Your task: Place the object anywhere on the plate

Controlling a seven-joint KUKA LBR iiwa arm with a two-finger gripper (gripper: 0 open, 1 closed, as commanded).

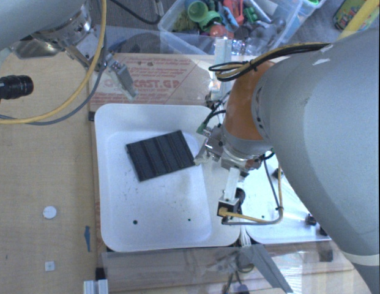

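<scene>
Jaws hang low over the seam where the two bins meet, near the table's front edge, below the orange band [242,109] of the arm [312,133]. Whether they are released or clenched I cannot tell, and nothing can be made out between them.

A dark ribbed slab [160,155] lies flat and slightly skewed in the bin away from the arm [104,164], toward the table's far edge and well apart from the jaws. It is probably the task's object, left lying untouched. The arm covers most of the other bin [269,225], so its contents cannot be judged.
</scene>
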